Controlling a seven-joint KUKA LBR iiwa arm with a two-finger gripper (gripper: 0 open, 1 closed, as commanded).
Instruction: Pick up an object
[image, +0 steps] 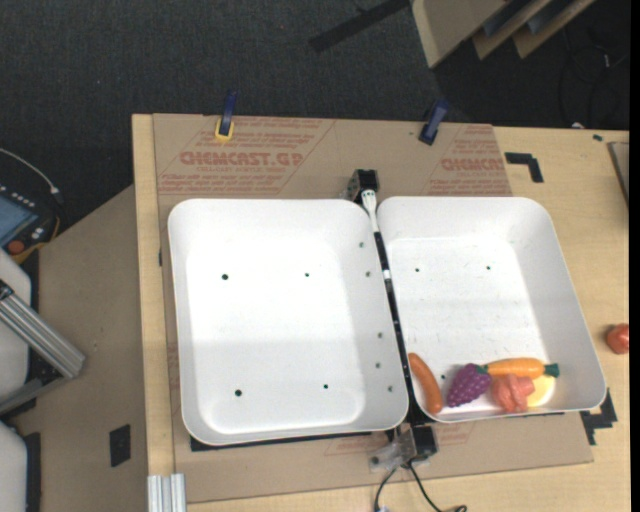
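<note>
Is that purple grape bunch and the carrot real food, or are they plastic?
They look like plastic toys. The grape bunch is one solid, evenly purple lump with a slight shine. The carrot is smooth, uniformly bright orange with a tidy green tip. The view is too small to be sure.

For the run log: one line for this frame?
stage: pre-pick | right bin: sausage, grapes, carrot at near edge | grasp: none seen

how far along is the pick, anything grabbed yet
Nothing looks done: the purple grapes, carrot, orange sausage-shaped piece and red piece all lie clustered at the near edge of the right bin. Nothing is in hand. The whole pick is left.
</note>
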